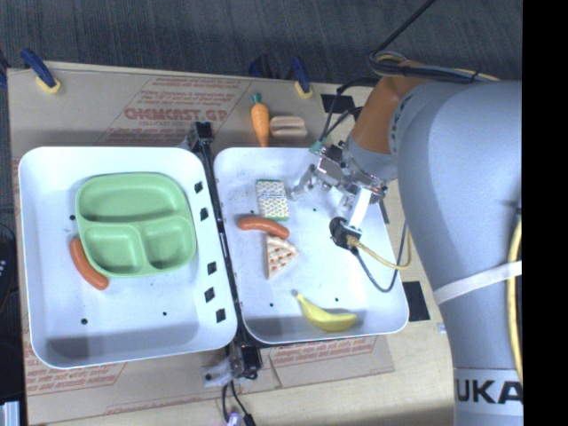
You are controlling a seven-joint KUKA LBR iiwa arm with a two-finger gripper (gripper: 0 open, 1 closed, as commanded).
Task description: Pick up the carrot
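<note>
The carrot (259, 121) is small and orange with a green top. It lies on the brown cardboard just beyond the far rim of the right bin (382, 313), outside both bins. My gripper (303, 183) hangs over the far right part of the right bin, below and to the right of the carrot and well apart from it. Nothing shows in the gripper. The grey arm with its orange band covers the bin's right side.
A tan bun-like piece (287, 128) lies right of the carrot. The right bin holds a checked green wafer (272, 197), a sausage (263, 226), a pizza slice (280, 257) and a banana (327, 313). The left bin (44, 327) holds a green divided plate (135, 222) and another sausage (88, 263).
</note>
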